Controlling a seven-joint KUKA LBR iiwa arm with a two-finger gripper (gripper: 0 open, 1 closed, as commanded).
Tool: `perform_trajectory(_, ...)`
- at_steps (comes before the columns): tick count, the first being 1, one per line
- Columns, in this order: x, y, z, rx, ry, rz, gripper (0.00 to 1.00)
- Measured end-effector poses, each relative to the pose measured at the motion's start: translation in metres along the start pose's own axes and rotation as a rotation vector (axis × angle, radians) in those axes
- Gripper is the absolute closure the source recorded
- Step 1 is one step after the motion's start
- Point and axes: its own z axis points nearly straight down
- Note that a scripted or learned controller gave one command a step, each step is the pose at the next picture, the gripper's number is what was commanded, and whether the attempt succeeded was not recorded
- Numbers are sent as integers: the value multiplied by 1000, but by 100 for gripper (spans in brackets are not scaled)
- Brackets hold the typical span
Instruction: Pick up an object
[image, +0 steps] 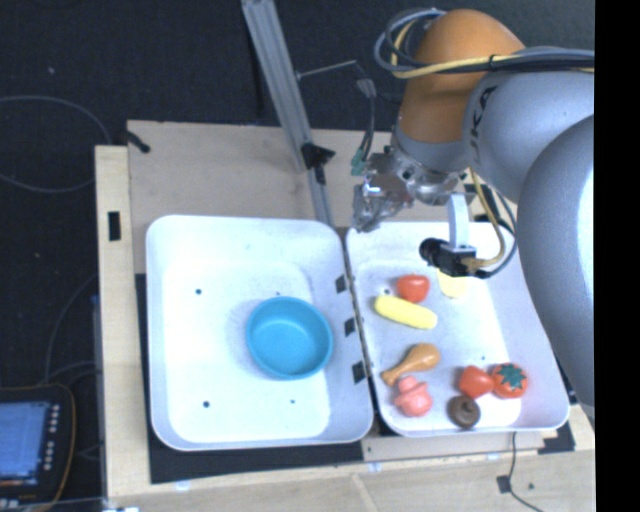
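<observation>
My arm's grey shell lies nearest the camera. My claw (372, 208) hovers over the right bin's (520, 415) far-left corner; whether it grips anything I cannot tell. Candidate objects lie in that bin: a smooth yellow banana (405, 312), a glossy tomato (412, 288), a drumstick (411, 364).

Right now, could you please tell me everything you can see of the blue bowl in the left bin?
The blue bowl is a small round dish in light blue, plastic by its look, with a smooth rim and a slightly darker inside. It stands upright with its mouth up and nothing shows inside it. It sits on the floor of the left bin, a little right of the bin's middle and toward the near side. Only the bin floor touches it; it stands apart from the bin's walls.
</observation>
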Motion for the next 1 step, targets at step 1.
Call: perform_trajectory(1, 62, -11, -5, 10, 0, -1, 100)
